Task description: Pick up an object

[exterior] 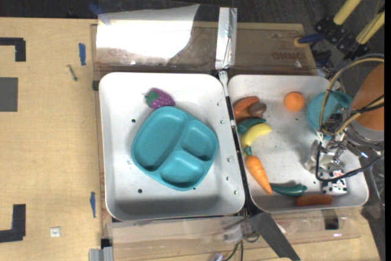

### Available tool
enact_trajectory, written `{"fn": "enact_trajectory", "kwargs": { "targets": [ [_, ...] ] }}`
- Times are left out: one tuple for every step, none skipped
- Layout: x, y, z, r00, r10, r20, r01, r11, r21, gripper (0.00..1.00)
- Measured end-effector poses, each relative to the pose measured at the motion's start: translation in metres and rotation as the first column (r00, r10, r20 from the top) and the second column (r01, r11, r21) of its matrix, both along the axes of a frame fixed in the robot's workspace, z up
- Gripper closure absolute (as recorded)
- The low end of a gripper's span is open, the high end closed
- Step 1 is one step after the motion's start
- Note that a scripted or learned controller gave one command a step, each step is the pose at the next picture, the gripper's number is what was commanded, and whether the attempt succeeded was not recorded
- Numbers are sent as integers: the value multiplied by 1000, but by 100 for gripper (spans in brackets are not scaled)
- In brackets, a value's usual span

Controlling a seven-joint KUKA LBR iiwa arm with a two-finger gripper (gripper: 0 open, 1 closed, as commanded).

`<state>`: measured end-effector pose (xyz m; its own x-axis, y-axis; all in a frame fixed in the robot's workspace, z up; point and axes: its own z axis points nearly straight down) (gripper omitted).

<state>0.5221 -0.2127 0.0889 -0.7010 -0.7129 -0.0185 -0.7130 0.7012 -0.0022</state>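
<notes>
Down in the right bin [287, 131], close to its right wall, sits the hand [330, 163]. It is low over the white floor, with wires looped above it. I cannot tell how the hand is set, because the metal and wires blur together there. No toy is seen in it. Toy food lies around. A red sausage [314, 199] is just below the hand, by the front wall, and a green pepper [288, 189] is next to that. A carrot [258, 173] lies near the middle wall, with a banana [255, 133] above it. An orange [294, 101] sits near the back, beside a blue cup [324, 112]. In the left bin [116, 150] there is a blue plate [175, 147] and some purple grapes [159, 98]. The sausage looks like the best pick, as it is nearest. I think it is light, hard plastic, smooth and a bit slippery, so it could roll or pop out. It would be best to pinch it across its thin middle, not at the ends. It lies close to the wall, so one side may be hard to reach. The orange is round and may slip away more easily.
</notes>
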Motion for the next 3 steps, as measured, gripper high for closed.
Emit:
{"fn": "enact_trajectory", "kwargs": {
  "targets": [
    [29,5,-1,920,391,-4,-391,920,5,100],
    [45,14,-1,671,741,1,-741,671,-4,100],
    [80,5,160,561,828,-6,-827,561,-27,100]
  ]
}}
